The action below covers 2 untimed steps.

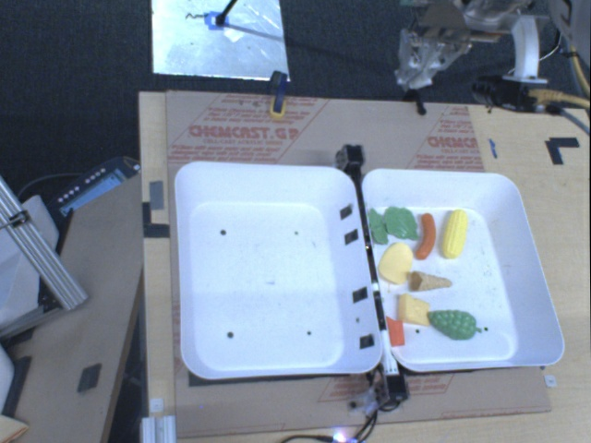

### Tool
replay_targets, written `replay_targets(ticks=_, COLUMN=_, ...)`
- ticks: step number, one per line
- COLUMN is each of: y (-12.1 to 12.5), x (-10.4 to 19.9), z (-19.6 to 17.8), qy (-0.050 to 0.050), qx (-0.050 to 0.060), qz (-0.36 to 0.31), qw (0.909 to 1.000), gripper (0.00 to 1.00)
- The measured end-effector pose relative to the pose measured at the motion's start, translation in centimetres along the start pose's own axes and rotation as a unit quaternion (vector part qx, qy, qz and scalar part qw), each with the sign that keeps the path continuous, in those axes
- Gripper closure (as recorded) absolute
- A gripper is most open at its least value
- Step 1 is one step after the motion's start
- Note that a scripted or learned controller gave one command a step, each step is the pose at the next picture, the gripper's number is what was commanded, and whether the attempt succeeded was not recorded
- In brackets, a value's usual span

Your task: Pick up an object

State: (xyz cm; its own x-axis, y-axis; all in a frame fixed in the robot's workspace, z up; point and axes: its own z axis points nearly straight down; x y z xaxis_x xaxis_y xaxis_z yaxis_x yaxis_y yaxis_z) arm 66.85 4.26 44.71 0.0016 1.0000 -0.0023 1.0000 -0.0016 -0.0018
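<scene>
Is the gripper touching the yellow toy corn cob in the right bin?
Apart. The camera view shows the gripper at the top of the picture, beyond the bench's far edge, while the yellow toy corn cob lies in the right bin.

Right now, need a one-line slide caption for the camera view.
Gripper poised above the bench, behind the right bin of toy food; corn and sausage lie side by side.

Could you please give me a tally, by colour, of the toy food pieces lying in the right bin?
Green: 3 (two leaves, a bumpy piece)
Yellow: 3 (corn cob, rounded piece, wedge)
Orange-red: 2 (sausage, small piece by the divider)
Tan: 1 (cone)
Total: 9, all in the right bin
</scene>
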Motion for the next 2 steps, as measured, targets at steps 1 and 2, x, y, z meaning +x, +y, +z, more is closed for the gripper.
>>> replay_targets(ticks=1, y=-1.0, x=11.7, z=-9.4, qy=0.004, qx=-0.007, qz=-0.008, qw=0.9999, gripper=1.0)
replay_targets(ticks=2, y=-10.8, x=13.9, z=-4.8, qy=0.002, qx=0.001, qz=-0.006, qw=1.0, gripper=1.0)
